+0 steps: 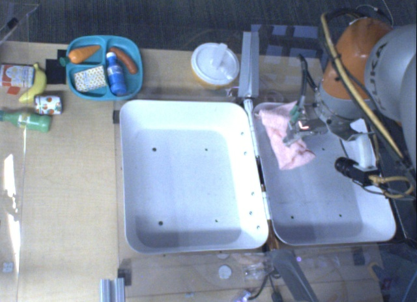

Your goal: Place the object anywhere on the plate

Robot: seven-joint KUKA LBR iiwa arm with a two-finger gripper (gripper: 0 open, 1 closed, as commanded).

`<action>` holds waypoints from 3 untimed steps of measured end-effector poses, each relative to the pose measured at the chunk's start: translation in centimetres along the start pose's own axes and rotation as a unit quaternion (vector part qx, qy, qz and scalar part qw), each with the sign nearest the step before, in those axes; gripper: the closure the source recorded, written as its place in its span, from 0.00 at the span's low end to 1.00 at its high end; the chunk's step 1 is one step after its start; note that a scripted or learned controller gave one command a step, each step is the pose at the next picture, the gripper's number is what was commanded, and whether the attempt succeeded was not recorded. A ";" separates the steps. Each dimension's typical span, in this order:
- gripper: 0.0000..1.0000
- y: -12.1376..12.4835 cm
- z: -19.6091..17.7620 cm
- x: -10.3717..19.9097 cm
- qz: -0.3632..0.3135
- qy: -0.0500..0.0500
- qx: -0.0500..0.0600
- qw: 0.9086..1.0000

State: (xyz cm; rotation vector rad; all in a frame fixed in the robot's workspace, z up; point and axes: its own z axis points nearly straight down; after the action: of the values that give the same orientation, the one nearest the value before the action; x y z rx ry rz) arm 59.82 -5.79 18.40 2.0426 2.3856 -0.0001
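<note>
Two white bins sat side by side on the table (65, 216); the left bin (189, 177) lay toward the table's middle, the right bin (326, 209) by its right edge. We saw the grey arm (384, 53) reaching in from the right, its hand (301, 124) low over the far-left corner of the right bin. We could not tell whether the hand was spread or pressed together; it was too small and dark against the cloth.

Task thing, as we judged it: a crumpled pink cloth (283, 137), lying in the right bin's far-left corner, against the left wall. The hand sat at the cloth's right side, touching or just above it, we could not say which. We saw no cloth clearly pinched, so we did not count it as held. We judged the step as a grasp attempt, likely aimed at a raised fold.

Plate: the blue divided plate (104, 66) sat near the table's far-left corner, well apart from the cloth, already carrying toy food and a small blue bottle (116, 75). We judged the carry would have to cross the whole left bin. A white lidded cup (215, 64) stood at the far edge, between plate and arm.

Labels: a small can (47, 104) and a carton (16, 76) at the left edge bore printing, too blurred to read.
</note>
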 end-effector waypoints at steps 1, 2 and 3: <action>1.00 0.2 -4.1 0.1 -0.004 0.000 -0.001 1.000; 1.00 -0.5 -3.2 5.7 -0.204 0.001 0.000 0.979; 1.00 -0.7 -2.8 10.5 -0.395 0.001 -0.001 0.919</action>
State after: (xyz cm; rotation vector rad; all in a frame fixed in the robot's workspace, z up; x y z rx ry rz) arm 57.51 4.51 21.16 0.9330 2.9988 0.0028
